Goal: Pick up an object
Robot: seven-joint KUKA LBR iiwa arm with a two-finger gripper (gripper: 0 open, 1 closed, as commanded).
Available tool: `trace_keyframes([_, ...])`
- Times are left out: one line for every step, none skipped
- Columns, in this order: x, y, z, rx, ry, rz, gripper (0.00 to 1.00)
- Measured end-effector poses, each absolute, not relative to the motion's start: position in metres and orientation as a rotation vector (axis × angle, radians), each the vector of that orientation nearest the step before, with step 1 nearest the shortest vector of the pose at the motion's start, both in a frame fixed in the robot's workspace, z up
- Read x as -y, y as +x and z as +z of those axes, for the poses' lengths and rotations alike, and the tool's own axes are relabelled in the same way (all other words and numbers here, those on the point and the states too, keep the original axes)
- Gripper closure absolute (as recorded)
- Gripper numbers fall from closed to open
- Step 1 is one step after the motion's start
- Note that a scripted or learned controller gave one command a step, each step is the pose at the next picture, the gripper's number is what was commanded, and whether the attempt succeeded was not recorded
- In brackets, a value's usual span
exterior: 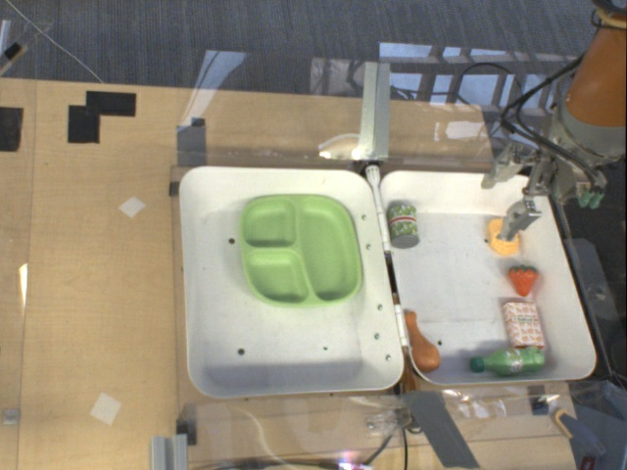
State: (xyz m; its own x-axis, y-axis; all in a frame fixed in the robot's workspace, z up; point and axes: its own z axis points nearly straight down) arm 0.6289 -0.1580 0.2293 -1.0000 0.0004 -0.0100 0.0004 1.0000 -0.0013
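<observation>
So the gripper (517, 219) hangs over the right bin (460, 292), far side; a yellow-orange piece (505, 239) lies right under its tip; touching or not, can't tell; strawberry (524, 280) sits just nearer the camera.

Green divided plate (298, 249) in left bin (211, 360), hand (519, 218) apparently touching yellow-orange piece (505, 240) in right bin (451, 292)

Place: robot lab, test bench
Bench (88, 292): bare wood, black tape marks at upper left
Bins (294, 370): two white trays side by side, centre frame
Fittings: metal post (374, 111) and loose cables (490, 76) at upper right
Floor (196, 18): grey carpet along top
</observation>
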Motion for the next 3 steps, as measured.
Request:
trace_keyframes([0.154, 0.629, 0.099, -3.128, -0.071, -0.004, 0.00])
trace_keyframes([0.152, 0.632, 0.113, -3.117, -0.081, -0.007, 1.00])
trace_keyframes([0.118, 0.614, 0.186, -3.118, 0.220, 0.000, 1.00])
